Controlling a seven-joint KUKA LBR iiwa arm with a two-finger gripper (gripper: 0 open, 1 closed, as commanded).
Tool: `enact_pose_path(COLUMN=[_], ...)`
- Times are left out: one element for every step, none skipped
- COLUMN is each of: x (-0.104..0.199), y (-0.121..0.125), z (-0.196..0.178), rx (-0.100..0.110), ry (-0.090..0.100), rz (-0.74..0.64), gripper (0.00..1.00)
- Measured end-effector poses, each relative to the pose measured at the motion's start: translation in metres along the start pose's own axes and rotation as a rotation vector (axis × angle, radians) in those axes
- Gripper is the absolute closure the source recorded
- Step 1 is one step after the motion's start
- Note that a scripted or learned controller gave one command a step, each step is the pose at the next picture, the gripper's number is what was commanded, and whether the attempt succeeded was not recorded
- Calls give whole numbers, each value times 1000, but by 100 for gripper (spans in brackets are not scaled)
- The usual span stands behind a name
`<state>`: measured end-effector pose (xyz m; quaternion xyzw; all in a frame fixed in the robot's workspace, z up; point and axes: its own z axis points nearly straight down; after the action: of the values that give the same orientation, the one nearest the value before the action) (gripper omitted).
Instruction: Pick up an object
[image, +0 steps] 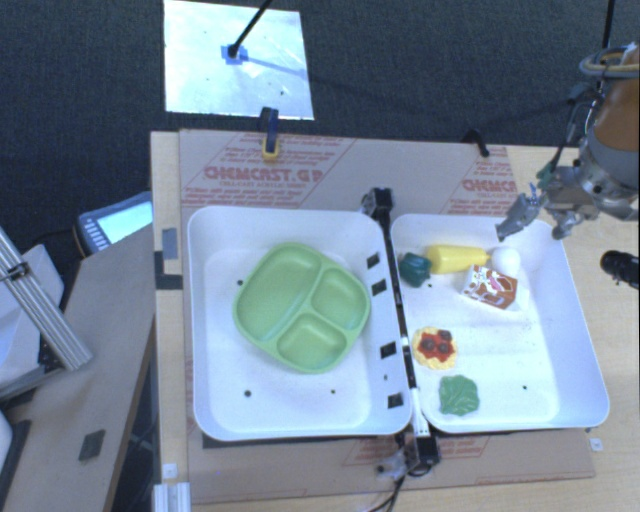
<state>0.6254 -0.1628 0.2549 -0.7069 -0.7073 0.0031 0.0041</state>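
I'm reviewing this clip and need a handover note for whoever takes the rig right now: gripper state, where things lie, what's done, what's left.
Gripper: open, holding nothing, poised over the right bin's far edge.
Right bin: yellow piece, dark green piece, white egg, red-and-white carton, pizza-like disc, green leafy piece.
Left bin: green divided plate.
Done: nothing picked.
Left: descend, grasp one object, lift.

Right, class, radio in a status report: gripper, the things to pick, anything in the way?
Gripper open, above right bin's far edge, holding nothing. Toys lie untouched: yellow piece, egg, carton. Nothing blocking.
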Motion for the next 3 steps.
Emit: enact_pose_path(x=[0, -2, 6], y=[2, 8, 3], z=[-8, 53, 102], rx=[-12, -9, -8], ry=[-2, -2, -1], rz=[-3, -1, -1], gripper=[0, 0, 0])
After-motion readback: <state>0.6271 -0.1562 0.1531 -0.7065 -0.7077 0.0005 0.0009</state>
